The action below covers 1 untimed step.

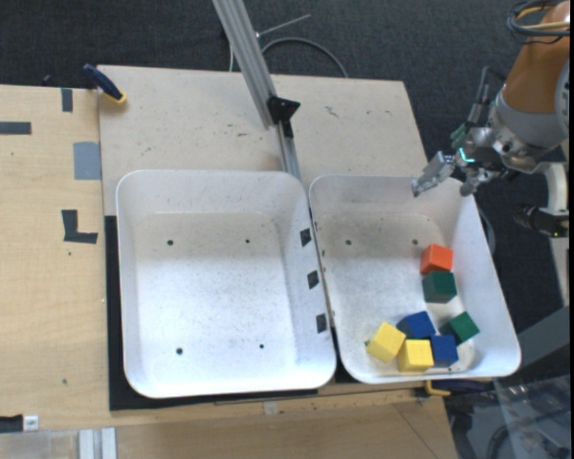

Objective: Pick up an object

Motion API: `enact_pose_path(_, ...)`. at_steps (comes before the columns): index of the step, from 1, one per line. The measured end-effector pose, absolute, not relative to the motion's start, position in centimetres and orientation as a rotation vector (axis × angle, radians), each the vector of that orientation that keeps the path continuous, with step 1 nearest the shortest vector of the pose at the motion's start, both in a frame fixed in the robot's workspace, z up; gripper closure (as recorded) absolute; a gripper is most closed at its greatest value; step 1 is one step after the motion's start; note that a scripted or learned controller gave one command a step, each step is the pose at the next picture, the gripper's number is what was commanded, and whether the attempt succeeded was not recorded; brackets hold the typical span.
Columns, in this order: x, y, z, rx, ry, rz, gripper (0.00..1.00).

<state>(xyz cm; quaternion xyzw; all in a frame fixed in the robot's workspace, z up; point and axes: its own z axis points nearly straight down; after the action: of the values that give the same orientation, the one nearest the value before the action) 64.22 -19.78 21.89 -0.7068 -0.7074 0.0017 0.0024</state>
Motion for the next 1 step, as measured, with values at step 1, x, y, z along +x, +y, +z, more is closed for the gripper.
enact_pose_path(1, 64.32, -19.79, 22.21, -2.219, -2.224, 0.003, 0.0)
